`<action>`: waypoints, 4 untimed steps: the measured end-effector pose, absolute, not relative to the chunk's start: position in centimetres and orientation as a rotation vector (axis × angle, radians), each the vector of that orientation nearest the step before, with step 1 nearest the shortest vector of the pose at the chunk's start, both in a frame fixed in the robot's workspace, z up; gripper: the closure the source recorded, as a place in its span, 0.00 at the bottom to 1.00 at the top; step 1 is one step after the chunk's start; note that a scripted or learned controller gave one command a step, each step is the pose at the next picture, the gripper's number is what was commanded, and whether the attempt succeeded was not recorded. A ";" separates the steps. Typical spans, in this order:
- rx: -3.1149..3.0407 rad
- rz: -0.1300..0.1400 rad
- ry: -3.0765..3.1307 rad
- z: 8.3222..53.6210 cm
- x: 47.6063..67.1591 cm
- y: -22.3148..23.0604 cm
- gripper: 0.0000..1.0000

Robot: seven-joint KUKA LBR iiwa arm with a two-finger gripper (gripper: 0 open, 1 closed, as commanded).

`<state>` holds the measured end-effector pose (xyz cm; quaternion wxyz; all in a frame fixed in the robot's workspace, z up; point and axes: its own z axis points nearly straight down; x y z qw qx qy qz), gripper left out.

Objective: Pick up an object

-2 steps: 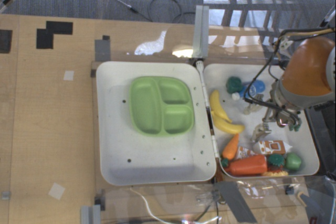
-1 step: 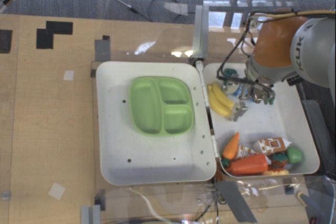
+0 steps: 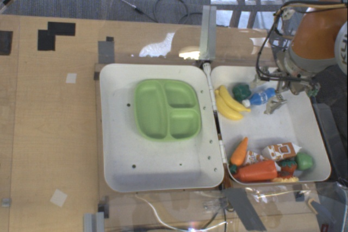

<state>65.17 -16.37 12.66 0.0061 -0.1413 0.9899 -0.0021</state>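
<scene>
Camera view has the gripper (image 3: 275, 104) hanging over the right bin (image 3: 322, 141), can't tell its finger state honestly, with a small blue bottle (image 3: 261, 97) just left of it, bananas (image 3: 229, 104) further left, and a carrot (image 3: 238, 151) plus other toy food nearer the camera.

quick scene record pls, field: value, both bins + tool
left bin: green divided plate
right bin: bananas, dark green item, blue bottle near top; carrot, red-orange item, small carton, green ball near bottom
tool: over right bin, beside the blue bottle; nothing seen between its fingers
arm: enters from right
</scene>
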 end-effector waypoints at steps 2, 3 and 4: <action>-0.859 -0.023 2.999 27.2 66.2 -20.9 0.00; -1.223 0.005 2.893 11.1 56.0 -20.5 0.00; -1.379 -0.008 2.808 8.9 60.1 -12.7 0.00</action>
